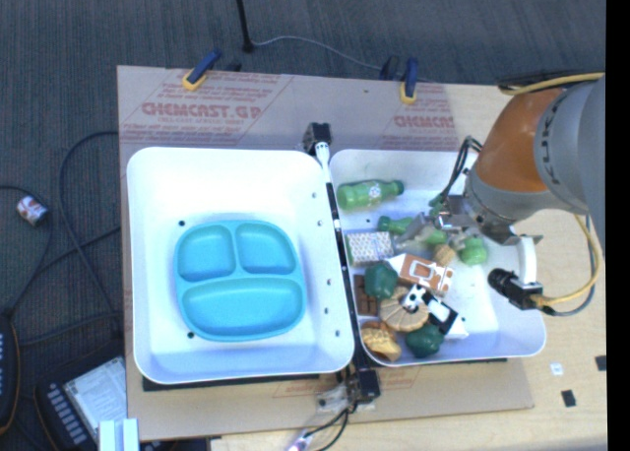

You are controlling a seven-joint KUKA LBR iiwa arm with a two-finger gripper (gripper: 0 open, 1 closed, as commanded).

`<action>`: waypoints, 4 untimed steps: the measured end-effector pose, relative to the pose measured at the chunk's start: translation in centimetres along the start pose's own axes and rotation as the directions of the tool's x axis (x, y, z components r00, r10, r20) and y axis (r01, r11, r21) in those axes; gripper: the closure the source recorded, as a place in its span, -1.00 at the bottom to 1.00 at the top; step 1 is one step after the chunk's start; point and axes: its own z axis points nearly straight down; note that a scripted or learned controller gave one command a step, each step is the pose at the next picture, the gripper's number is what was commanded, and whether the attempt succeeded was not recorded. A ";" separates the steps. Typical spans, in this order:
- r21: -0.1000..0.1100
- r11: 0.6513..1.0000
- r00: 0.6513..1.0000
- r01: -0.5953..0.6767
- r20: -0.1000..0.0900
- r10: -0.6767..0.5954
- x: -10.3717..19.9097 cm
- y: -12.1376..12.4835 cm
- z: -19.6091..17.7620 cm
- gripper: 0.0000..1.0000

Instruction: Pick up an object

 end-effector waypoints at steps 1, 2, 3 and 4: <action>-0.001 1.000 1.000 0.000 0.001 0.000 0.0 0.0 -1.0 1.00; -0.005 1.000 1.000 0.003 0.000 -0.003 7.2 1.2 -8.7 1.00; -0.003 1.000 1.000 0.001 0.001 -0.001 7.1 1.2 -8.6 -1.00; -0.013 1.000 1.000 0.000 0.001 0.000 6.2 -0.2 -0.2 -1.00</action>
